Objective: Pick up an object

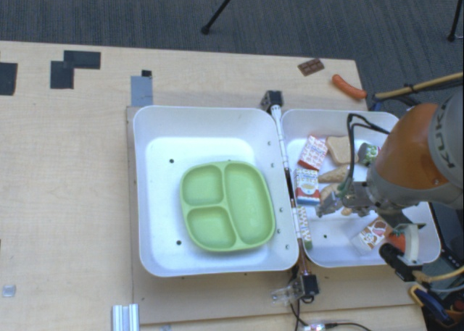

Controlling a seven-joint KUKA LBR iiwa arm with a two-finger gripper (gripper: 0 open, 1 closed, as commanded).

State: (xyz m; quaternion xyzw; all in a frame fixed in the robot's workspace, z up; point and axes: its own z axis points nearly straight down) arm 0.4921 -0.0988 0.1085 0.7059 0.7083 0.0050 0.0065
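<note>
Right bin (341, 253) holds a small carton (370, 236) nearest, gripper (335, 202) low over the middle beside a red-white-blue carton (307, 185), jaw state unclear, red-white packet (314, 152) and tan pieces (338, 151) farther back; green divided tray (227, 206) in left bin (156, 177).

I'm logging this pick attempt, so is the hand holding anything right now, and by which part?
Cannot be told. The hand is down among the items in the right bin, but no item visibly sits between its fingers.
</note>
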